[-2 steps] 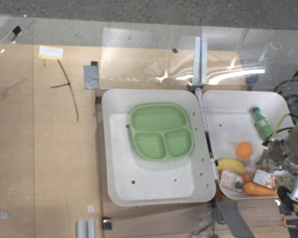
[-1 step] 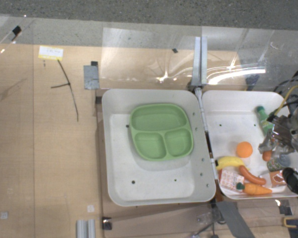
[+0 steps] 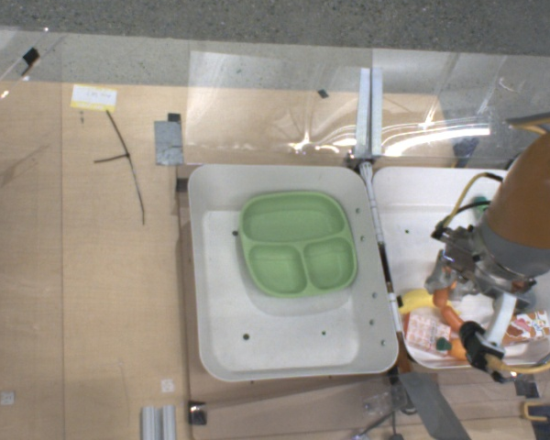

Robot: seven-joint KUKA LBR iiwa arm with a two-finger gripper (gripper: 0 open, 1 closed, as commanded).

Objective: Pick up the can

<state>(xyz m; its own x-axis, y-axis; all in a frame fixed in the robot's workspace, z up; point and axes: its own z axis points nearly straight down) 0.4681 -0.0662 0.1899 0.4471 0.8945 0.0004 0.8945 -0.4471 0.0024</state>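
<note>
wide wooden bench (image 3: 73, 273) under all of it. two white bins side by side on top, the left bin (image 3: 211, 337) near the middle of the view and the right bin (image 3: 412, 200) cut off by the right edge. thin metal rail (image 3: 365, 108) standing up between the two at the far side.

big grey arm (image 3: 532, 209) with an orange band, reaching in from the right and hanging over the right bin.

green plate (image 3: 298, 244) with three parts, lying flat in the far half of the left bin, well apart from the arm.

gripper (image 3: 454, 290) pointing down over the near corner of the right bin, right above a small pile of things. open or closed: cannot tell from here. nothing seen held in it.

in that pile, close together: a red and white pack (image 3: 423, 331) by the near wall, a yellow thing (image 3: 416, 300) just beside the bin's left wall, an orange thing (image 3: 450, 316) partly under the gripper, and a white box with red marks (image 3: 534, 325) further right.

the can: too hard to pick out; cannot tell which thing in the pile it is.

far left on the bench, a small yellow label (image 3: 93, 97) and a thin black wire (image 3: 128, 168) just below it.
</note>
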